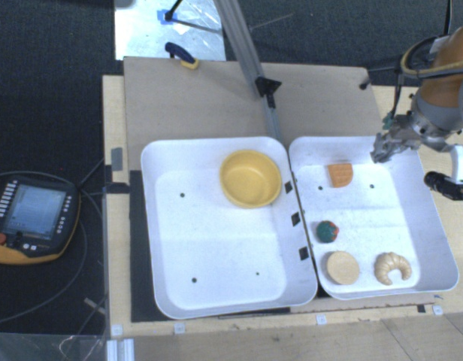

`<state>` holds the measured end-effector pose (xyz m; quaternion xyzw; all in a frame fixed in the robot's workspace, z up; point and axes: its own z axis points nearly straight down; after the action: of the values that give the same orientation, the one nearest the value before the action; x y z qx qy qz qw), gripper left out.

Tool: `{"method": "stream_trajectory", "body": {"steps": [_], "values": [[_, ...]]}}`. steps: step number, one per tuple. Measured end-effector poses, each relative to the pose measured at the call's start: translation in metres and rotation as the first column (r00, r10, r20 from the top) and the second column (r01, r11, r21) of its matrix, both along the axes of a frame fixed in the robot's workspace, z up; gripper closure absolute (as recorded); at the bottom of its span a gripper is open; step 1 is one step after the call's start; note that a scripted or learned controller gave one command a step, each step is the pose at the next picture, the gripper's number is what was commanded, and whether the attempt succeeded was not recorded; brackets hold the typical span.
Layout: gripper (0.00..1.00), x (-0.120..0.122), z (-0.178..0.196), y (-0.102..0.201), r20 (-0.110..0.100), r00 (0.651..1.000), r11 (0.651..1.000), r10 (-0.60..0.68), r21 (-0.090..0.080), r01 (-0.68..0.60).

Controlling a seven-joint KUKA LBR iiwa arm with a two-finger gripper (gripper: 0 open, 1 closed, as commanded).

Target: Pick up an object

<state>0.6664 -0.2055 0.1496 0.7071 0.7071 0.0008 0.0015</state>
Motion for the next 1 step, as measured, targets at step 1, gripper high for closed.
{"method": "stream_trajectory", "body": {"steps": [1], "values": [[1.0,-0.0035,0.0446,0.0051,0.0,1.0,1.0,0.001,0.0,-0.001]]}}
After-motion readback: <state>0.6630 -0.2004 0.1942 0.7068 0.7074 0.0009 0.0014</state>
